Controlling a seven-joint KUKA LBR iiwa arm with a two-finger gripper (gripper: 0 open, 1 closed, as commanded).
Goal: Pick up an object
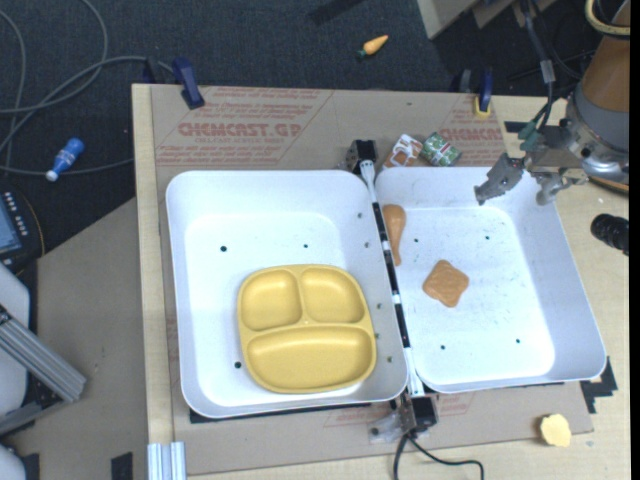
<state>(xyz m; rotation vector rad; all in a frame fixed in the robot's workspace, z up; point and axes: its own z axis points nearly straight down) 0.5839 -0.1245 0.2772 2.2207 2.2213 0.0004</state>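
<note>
Gripper (521, 180) hangs over the right bin's (560, 268) back edge, fingers spread wide, nothing btwn them. Brown piece (445, 283) lies mid-bin; yellow tray (305, 328) sits in left bin (200, 228).

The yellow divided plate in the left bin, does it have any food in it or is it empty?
Empty. The yellow plate lies flat, right side up, in the left bin, and all three compartments show only bare yellow surface.

Robotics lab: clamped bench (150, 268), cables (60, 78)

grey arm (590, 128), orange band, metal tool (522, 180)
</note>
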